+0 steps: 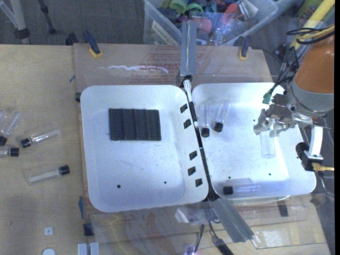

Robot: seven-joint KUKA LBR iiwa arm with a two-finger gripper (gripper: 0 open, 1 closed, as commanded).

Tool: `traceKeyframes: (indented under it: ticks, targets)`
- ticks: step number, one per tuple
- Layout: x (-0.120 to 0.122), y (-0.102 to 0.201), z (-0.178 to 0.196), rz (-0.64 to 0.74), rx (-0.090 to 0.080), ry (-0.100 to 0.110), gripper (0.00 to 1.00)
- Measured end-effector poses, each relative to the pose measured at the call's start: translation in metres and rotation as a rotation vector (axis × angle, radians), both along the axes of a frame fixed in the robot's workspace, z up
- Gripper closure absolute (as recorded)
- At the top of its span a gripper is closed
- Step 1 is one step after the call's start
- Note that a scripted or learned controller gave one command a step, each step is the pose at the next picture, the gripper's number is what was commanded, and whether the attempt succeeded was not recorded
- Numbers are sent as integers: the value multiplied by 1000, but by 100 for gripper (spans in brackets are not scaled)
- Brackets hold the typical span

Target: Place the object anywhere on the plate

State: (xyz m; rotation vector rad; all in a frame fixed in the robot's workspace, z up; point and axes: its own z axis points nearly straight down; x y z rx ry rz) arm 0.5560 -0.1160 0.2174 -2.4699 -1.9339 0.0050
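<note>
White plastic is making up the two shallow bins: the left bin (95,158) is carrying the dark ribbed plate (135,124), and the right bin (297,182) is holding several clear vials with black caps. The grey arm (317,73) is reaching in over the right bin, its gripper (267,129) hovering above the bin floor with a clear vial (268,145) hanging upright between the fingers, so the jaws are closing narrowly on its upper end (the glass is faint, so the hold is a judgement). Two vials (211,117) are lying near the divider and one more (245,187) is lying by the near wall. For the carry, I judge the arm should be lifting high enough to clear the divider, travelling steadily left, and lowering over the plate's middle before releasing.
</note>
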Motion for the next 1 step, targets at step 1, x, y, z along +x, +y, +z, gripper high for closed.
traceKeyframes:
  ticks: [1]
  targets:
    - [29,41,103,-406,-4,-4,100]
